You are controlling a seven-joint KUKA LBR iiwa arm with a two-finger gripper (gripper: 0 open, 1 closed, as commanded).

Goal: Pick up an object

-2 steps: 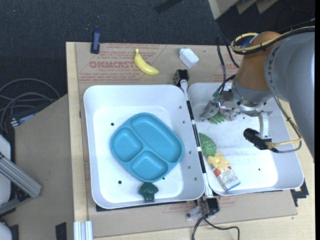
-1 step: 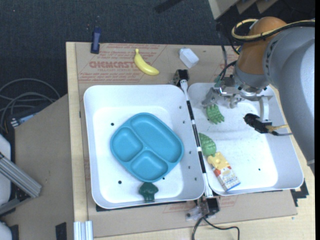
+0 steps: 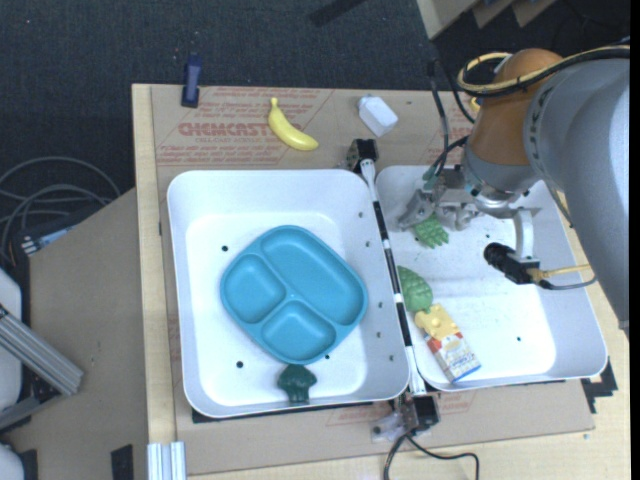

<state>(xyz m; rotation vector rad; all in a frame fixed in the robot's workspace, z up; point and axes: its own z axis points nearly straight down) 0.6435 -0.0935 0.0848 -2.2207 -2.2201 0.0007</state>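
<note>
My gripper (image 3: 437, 211) hangs low over the far left part of the right bin (image 3: 570, 343), below the grey arm with its orange band (image 3: 515, 103). A small light green toy (image 3: 432, 234) lies on the bin floor just under the gripper's tip, touching it or nearly so. A green leafy toy (image 3: 415, 290) rests against the bin's left wall. Nearer the front lie a yellow toy (image 3: 436, 321) and a red and white carton (image 3: 455, 353). In the left bin (image 3: 200, 218) sit a blue divided plate (image 3: 290, 293) and a dark green broccoli toy (image 3: 296, 381).
On the bench behind the bins lie a yellow banana (image 3: 290, 128), a white block (image 3: 378, 115) and a small blue object (image 3: 191, 80). A black part with a yellow cable (image 3: 510, 261) hangs from the arm over the right bin's middle.
</note>
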